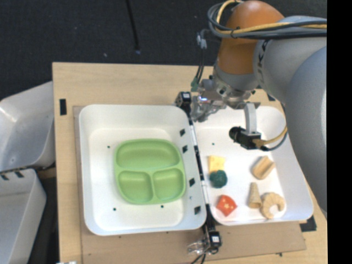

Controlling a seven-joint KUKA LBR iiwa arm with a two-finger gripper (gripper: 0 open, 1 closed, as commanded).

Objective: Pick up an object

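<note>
Camera view — gripper (206, 108) low over the right bin's (291, 194) upper left corner, by the divider; whether it is spread or closed, cannot tell. Right bin: yellow block (216, 163) touching green ball (219, 177), red piece (226, 204), bread-like pieces (263, 168). Left bin (91, 202) carries green divided tray (149, 171).

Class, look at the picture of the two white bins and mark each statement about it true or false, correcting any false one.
1. The green tray lies in the left bin. True.
2. The red object lies in the left bin. False: it lies in the right bin.
3. The dark green ball sits just below the yellow piece. True.
4. The green tray has one compartment. False: it has three.
5. The gripper is near the top of the divide between the bins. True.
</note>
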